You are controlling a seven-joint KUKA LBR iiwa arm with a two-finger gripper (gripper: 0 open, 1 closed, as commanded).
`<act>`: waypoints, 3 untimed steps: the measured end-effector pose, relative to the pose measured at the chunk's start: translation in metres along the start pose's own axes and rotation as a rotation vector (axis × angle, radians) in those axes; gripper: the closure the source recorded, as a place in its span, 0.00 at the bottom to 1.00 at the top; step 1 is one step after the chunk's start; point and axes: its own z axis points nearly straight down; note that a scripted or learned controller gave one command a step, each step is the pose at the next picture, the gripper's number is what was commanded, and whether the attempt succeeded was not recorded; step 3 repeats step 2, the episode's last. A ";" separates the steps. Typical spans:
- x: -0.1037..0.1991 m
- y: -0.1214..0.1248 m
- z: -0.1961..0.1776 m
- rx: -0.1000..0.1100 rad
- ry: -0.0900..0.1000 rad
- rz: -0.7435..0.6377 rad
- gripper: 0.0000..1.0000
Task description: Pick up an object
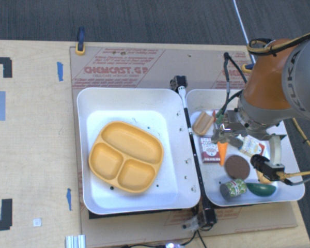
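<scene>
The left bin (88,138) holds a yellow divided tray (125,156), while the right bin (294,190) at three o'clock holds a brown disc (237,166), green can (233,189) and small carton (210,151) beneath the pincer (228,129), whose state I cannot tell.

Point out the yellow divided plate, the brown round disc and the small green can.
yellow divided plate (126,156), camera view, centre where the dividers meet.
brown round disc (237,166), camera view, middle of its top face.
small green can (233,189), camera view, its side.
</scene>
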 end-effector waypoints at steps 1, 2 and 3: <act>0.000 0.001 -0.010 -0.002 -0.001 -0.001 1.00; 0.000 0.002 -0.020 -0.005 -0.002 -0.002 1.00; 0.000 0.002 -0.020 -0.005 -0.002 -0.002 1.00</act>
